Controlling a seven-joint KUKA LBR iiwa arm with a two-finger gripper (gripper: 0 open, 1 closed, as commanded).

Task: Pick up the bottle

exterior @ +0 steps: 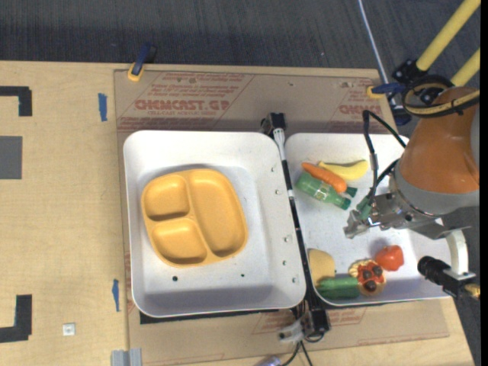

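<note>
**Mia:** Where is the green bottle (323,191) lying?

**Ben:** It is lying on its side in the right bin (339,145), near the top. Its long side is running from upper left to lower right. The dark green cap end is pointing down and to the right.

**Mia:** What is sitting next to it?

**Ben:** An orange carrot (326,174) is lying just above it, touching it. A yellow banana (347,168) is lying just behind the carrot.

**Mia:** What is the arm (441,155) doing?

**Ben:** It is reaching in from the right, with its orange band hanging over the right bin. The gripper (364,218) is pointing down and left, sitting just beside the bottle's cap end. I cannot tell how wide it is standing. Nothing is showing between its tips.

**Mia:** And lower down?

**Ben:** A red pepper (389,257), a cucumber (338,285) and a pale potato (321,264) are lying near the front. A yellow tray (194,216) with three parts is sitting in the left bin (259,151).
</note>
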